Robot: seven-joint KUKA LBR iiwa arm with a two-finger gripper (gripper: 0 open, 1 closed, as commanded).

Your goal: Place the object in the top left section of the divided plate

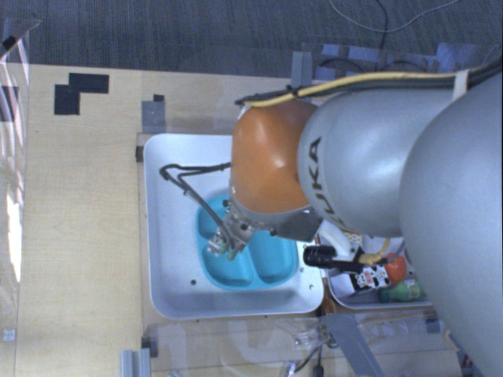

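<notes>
Wooden counter [78, 210] carries a white bin [169, 234] holding the blue divided plate [251, 269], and the grey arm [377, 155] covers the plate's far side. Its tool [222, 247] hovers over the plate's left section; whether it is open, or holding the object, cannot be told.

The arm [377, 163] is covering the far right part of the blue divided plate [236, 269] and most of the right bin [369, 298]. The tool [222, 247] is looking blurred, its tip too small to read. The arm's bulk is running off the right edge.
</notes>
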